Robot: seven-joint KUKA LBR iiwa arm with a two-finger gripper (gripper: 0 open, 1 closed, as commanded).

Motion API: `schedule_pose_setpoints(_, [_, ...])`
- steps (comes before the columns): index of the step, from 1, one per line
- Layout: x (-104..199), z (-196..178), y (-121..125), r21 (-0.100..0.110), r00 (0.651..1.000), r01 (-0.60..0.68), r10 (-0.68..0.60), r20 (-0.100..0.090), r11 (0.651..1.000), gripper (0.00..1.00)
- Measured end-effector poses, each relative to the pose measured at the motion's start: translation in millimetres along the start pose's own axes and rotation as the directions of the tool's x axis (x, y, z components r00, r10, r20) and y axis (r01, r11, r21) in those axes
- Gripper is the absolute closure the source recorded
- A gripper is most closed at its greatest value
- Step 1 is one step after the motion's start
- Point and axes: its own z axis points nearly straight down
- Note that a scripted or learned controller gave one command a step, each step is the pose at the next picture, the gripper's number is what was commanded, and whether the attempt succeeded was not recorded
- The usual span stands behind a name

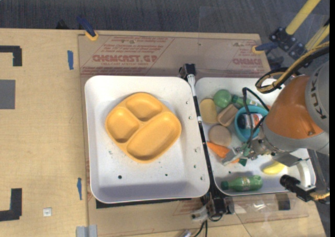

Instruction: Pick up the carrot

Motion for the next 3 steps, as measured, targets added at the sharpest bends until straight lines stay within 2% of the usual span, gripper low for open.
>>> schedule_pose_setpoints(1, [-2,-11,2,-0.005,1.0,0.001,-0.001,0.007,1.0,1.0])
schedule_pose_setpoints(2, [-11,-1,34,0.007,0.992,-0.124,0.124,0.003,0.992,1.0])
schedule_pose_setpoints(3, [-11,-11,36,0.004,0.993,-0.121,0.121,0.006,0.993,1.0])
